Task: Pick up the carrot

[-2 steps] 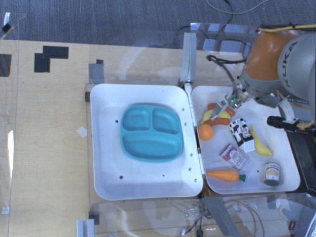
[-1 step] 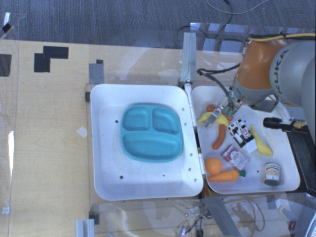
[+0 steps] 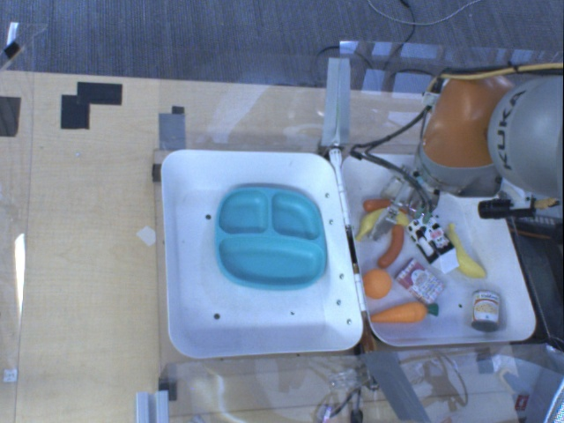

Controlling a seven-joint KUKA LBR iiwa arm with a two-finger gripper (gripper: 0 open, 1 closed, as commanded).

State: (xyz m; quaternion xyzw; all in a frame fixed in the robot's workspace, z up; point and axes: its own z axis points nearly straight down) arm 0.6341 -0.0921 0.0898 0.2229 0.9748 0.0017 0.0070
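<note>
Hidden and cut-off parts in the right bin

The arm [image 3: 520, 130] runs off the right edge. The gripper [image 3: 397, 214] covers part of 1 yellow item [image 3: 367, 226]; the small packet's [image 3: 421, 281] print is too small to read.

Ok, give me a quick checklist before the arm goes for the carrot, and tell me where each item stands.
1. Orange tapered carrot in plain sight in the right white bin: ok.
2. Carrot lying free, nothing on top: ok.
3. Gripper above the carrot: not ok, it sits over the red sausage and yellow banana further back.
4. Room around the carrot: not ok, the round orange fruit and the red-and-white packet lie close by.
5. Jaws open: cannot tell.
6. Blue divided plate in the left bin, out of the way: ok.
</note>
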